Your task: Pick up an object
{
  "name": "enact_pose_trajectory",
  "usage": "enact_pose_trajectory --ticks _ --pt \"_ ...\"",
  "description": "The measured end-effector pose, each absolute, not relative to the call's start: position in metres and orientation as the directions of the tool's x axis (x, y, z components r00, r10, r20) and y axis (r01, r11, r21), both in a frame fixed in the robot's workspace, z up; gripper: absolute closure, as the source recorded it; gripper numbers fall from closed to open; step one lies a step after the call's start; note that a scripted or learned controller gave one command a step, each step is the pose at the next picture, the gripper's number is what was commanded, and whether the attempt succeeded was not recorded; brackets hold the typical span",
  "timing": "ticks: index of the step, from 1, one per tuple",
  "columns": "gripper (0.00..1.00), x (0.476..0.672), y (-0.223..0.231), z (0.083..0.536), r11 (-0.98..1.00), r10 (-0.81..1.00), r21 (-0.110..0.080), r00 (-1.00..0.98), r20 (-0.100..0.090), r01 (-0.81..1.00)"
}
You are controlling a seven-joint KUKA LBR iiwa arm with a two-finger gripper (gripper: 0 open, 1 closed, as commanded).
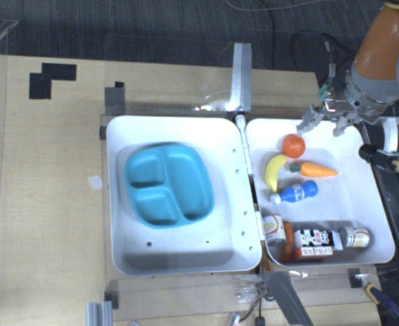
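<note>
Orange-banded arm in from the right, gripper [327, 119] spread wide and holding nothing, poised over the right bin's [362, 182] far edge. Nearest pick: red tomato [294, 145], just down-left of the fingers, round, no long axis. Carrot [315, 170] next, lying crosswise.

Right bin contents. A red tomato [294, 145] lies toward the far side, just beside the upper end of a curved yellow banana [274, 170]. An orange carrot [315, 170] lies flat, tip pointing right. Nearer, a blue bottle [297, 193] lies on its side, white cap to the left. A can [274, 227], a dark carton [315, 240] and another can [356, 237] line the near wall.
</note>
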State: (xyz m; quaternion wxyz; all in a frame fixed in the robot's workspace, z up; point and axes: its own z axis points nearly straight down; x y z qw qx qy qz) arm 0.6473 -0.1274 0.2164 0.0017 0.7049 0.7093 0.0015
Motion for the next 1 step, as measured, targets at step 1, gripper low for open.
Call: enact_pose_trajectory --ticks 1 --pt "0.0 0.6447 -0.1142 0.0883 0.04 0.999 0.01 -0.04 -0.002 0.999"
